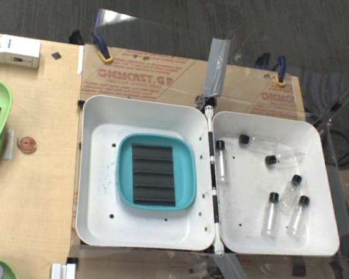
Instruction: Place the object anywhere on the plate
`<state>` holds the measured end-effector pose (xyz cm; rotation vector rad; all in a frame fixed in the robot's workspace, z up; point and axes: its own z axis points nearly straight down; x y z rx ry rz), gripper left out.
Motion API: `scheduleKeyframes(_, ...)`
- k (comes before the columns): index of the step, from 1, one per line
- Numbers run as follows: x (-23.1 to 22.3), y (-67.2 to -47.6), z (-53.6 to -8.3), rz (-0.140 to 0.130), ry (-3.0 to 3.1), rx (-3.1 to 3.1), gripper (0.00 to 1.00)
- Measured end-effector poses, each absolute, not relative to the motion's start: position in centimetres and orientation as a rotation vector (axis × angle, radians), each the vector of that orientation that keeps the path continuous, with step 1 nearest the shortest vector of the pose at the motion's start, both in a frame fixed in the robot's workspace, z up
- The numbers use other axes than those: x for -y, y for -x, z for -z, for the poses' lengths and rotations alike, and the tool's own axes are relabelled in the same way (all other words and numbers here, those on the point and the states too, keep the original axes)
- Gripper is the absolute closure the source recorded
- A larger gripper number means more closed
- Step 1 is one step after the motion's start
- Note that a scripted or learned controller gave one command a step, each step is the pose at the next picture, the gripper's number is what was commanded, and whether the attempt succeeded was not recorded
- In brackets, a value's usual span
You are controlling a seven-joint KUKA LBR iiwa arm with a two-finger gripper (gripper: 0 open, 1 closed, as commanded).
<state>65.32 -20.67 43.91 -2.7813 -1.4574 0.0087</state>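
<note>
1. Claw: can't tell how open it is, or whether it has hold of anything.
2. Objs: clear black-capped vials loose in right bin, none on plate.
3. Plate: teal, in left bin, w/ dark ribbed block on it.
4. Key relation: vials lie on arm's entry side, plate beyond the bins' shared wall. Lower-right vials lie roughly top-to-bottom in view.

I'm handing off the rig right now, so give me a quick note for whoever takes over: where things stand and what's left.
Teal plate sits in the left bin, with a black ribbed insert lying on it.
Six clear vials with black caps lie loose in the right bin, for example one near the front and one along the left wall.
Done: no vial on the plate yet.
Left: pick a vial, carry it over, set it on the plate.
</note>
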Motion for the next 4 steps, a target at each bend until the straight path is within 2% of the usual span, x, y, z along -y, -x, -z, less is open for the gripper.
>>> scheduleKeyframes(4,20.67,-65.32,-43.91,-0.009,2.781,1.457,0.0)
